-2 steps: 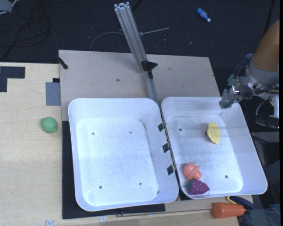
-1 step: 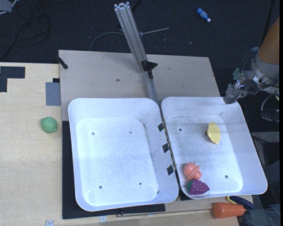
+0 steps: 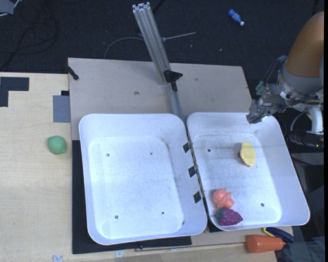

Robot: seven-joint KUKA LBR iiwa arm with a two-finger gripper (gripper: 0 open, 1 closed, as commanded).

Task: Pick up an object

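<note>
Toys lie in the right bin (image 3: 284,162): a yellow piece (image 3: 247,154) mid-bin, an orange one (image 3: 223,197) touching purple grapes (image 3: 229,217) near the front. All look light, hard, and slippery; the yellow piece's narrow waist seems the best hold. The claw (image 3: 255,115) hovers over the bin's back rim; its state cannot be told.

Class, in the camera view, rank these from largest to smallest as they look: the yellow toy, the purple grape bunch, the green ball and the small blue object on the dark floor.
1. Purple grape bunch
2-3. Yellow toy and green ball: too alike to rank
4. Small blue object, also farthest from the camera
</note>
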